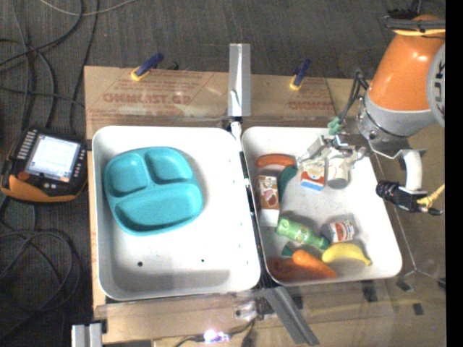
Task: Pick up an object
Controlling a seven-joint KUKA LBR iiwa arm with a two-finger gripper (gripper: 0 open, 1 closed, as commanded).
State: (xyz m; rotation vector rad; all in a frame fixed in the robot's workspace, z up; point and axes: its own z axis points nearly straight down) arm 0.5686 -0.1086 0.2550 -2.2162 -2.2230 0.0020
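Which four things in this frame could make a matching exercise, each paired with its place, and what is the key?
Things:
1. blue divided plate
2. banana
3. carrot
4. hand

Places:
A. near edge of the right bin, left of the banana
B. over the far end of the right bin, above a small carton
C. in the left bin
D. near right corner of the right bin, below a small can

Pairs: 1-C, 2-D, 3-A, 4-B
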